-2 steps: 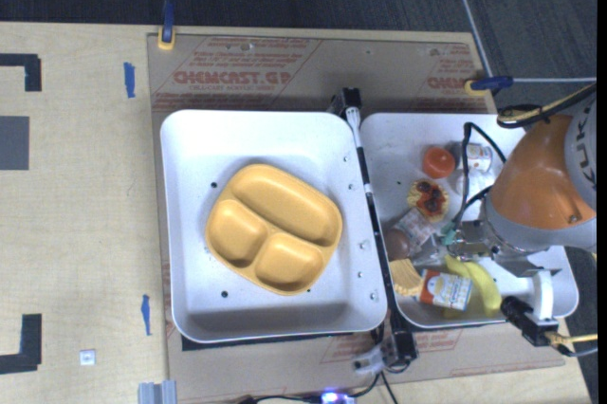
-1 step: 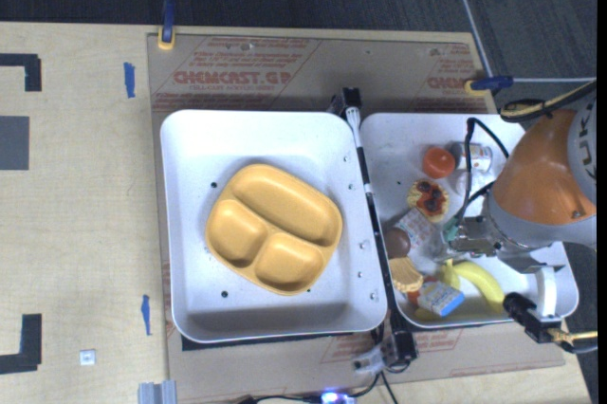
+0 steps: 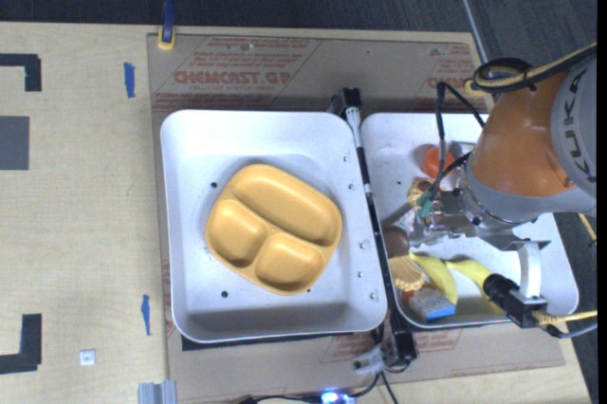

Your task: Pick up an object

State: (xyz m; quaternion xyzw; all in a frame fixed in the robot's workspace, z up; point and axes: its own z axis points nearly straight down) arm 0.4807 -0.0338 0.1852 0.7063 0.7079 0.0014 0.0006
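Crowded together in the right bin [image 3: 566,290], the candidate objects lie at its near-left end: a yellow banana [image 3: 453,271], a round tan piece [image 3: 409,272] touching it, a small blue and grey block [image 3: 432,304] just nearer, and an orange item [image 3: 432,160] farther back. Because they touch, a descent could catch two at once, or nudge the banana against the bin wall and let it slip free. The hand [image 3: 438,220] sits low over this cluster, hidden under the wrist, so I cannot tell whether it is released or clenched, nor whether it grips anything. Cables [image 3: 497,75] loop near the arm [image 3: 520,151] and could snag. The left bin [image 3: 185,141] holds a yellow divided tray [image 3: 273,227], well apart on the bench [image 3: 76,203].
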